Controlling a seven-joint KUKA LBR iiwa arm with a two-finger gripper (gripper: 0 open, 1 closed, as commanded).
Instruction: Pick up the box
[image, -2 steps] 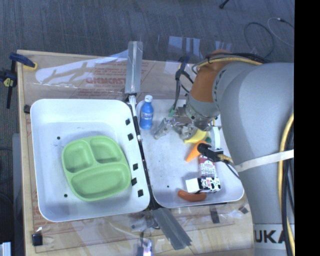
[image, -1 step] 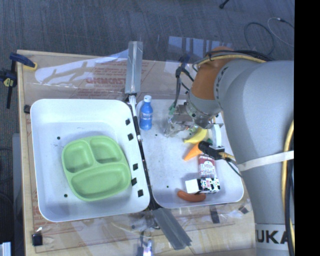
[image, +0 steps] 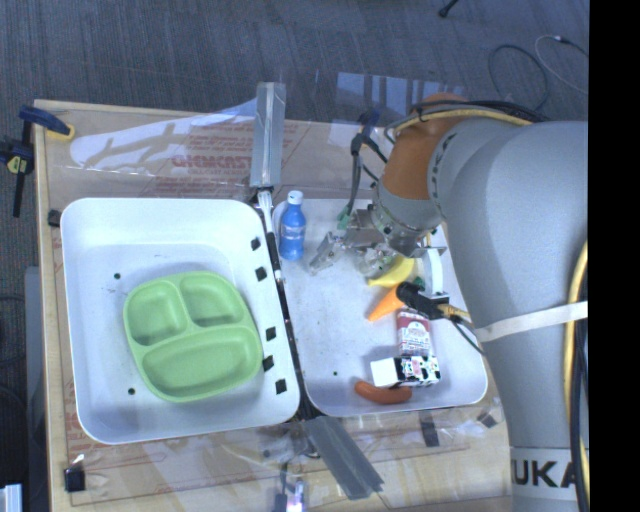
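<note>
A pale wooden bench (image: 50, 330) stands on dark grey carpet (image: 150, 50), its top covered with clear plastic sheeting (image: 160, 150). A blue clamp (image: 45, 122) grips its far left corner, and thin cables (image: 545, 55) trail over the carpet at far right.

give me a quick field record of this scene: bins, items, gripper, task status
left bin: holds a green divided plate
right bin: blue bottle upright at the far left corner; banana, carrot, box and sausage toward the right side
box: lies near the front right, just above the sausage
gripper: low over the far part of the right bin, left of the banana, apart from the box
task status: box not yet picked up
</note>
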